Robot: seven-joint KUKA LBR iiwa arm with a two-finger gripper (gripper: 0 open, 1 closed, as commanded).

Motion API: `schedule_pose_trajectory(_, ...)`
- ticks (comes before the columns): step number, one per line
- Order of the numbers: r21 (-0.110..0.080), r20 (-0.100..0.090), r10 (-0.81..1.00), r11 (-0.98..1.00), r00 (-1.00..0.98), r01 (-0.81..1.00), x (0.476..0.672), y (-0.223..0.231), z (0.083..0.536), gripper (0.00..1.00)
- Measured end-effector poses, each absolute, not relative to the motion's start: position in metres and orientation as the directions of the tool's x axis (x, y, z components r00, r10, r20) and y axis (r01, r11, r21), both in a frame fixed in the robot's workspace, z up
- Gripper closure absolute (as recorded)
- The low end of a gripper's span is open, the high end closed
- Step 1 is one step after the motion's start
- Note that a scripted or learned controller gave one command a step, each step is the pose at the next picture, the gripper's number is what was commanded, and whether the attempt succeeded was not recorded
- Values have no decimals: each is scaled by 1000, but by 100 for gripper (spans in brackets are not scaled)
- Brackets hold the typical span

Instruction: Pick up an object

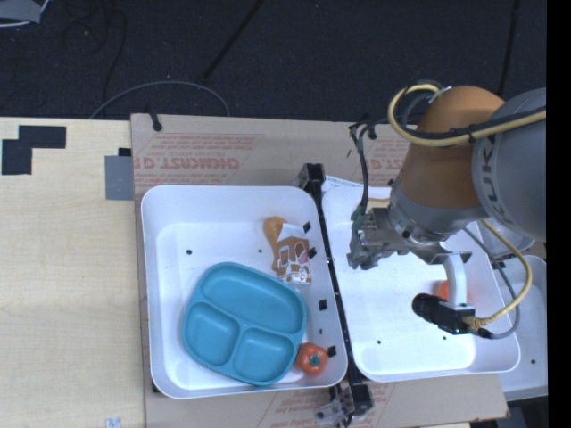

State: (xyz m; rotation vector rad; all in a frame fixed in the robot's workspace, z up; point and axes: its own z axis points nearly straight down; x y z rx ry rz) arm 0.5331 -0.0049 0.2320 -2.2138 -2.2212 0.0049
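My gripper (364, 250) hangs over the upper left part of the right bin (419, 364), close to the divider between the bins. The orange-banded wrist covers much of it from above. In the left bin (165, 239) lie a blue sectioned plate (243, 323), a small red-orange tomato-like toy (311, 359) at the plate's lower right, and a brown and white patterned packet (290, 253) near the bin's right wall. A small orange thing (442, 288) peeks out beside the arm in the right bin.
A black fitting (443, 314) with a yellow cable sits over the right bin's middle. A black clamp strip (326, 279) runs between the bins. Both bins rest on a cardboard sheet (223, 154) on the wooden bench.
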Motion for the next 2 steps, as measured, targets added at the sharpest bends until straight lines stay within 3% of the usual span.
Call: schedule_pose_trajectory(2,-3,0,1000,4,-4,1000,539,99,230,100)
